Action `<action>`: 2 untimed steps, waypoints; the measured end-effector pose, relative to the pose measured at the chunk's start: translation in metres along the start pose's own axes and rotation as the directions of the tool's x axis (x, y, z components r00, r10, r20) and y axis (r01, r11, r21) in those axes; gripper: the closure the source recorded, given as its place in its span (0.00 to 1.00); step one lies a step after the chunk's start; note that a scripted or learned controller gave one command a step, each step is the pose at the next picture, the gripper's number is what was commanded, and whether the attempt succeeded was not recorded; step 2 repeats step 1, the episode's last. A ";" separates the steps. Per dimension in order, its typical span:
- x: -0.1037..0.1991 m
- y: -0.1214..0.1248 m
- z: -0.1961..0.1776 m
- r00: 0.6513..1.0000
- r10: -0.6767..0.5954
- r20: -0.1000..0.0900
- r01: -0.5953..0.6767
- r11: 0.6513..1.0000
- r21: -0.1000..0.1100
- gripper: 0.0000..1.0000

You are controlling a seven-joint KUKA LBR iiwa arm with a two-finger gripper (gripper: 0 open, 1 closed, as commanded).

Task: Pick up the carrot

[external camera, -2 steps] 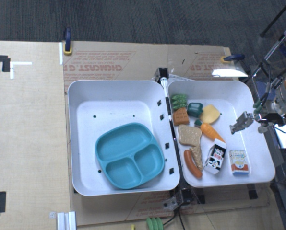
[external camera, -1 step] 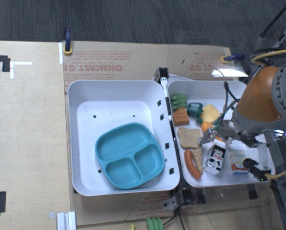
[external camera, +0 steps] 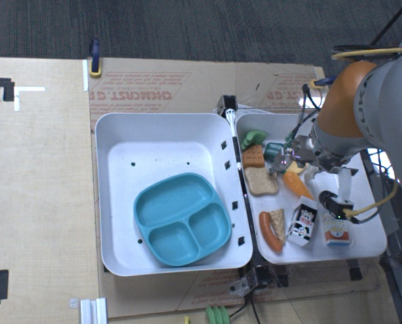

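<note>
Single fixed camera above the bench (external camera: 39, 201), looking down at a slant (moderately near), both white bins (external camera: 113, 201) framed

I work in a robotics lab, not a kitchen. My bench (external camera: 39, 201) is bare plywood, with printed cardboard (external camera: 154, 93) laid under two white bins (external camera: 113, 201). Grey carpet (external camera: 187, 19) lies beyond the far edge, cables (external camera: 380, 204) loop at my right, and the food (external camera: 271, 229) is plastic toys.

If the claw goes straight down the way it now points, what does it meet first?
Probably the carrot, which lies just under the claw in the right bin. Depth is unclear; the bread slice lies close beside.
</note>
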State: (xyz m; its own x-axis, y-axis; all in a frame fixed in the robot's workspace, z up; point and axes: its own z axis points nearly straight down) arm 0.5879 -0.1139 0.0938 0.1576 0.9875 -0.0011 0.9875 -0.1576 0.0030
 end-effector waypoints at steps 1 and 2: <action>0.000 0.000 -0.009 1.000 -0.001 0.000 0.001 1.000 0.001 1.00; 0.000 0.000 -0.009 1.000 -0.001 0.000 0.001 1.000 0.001 1.00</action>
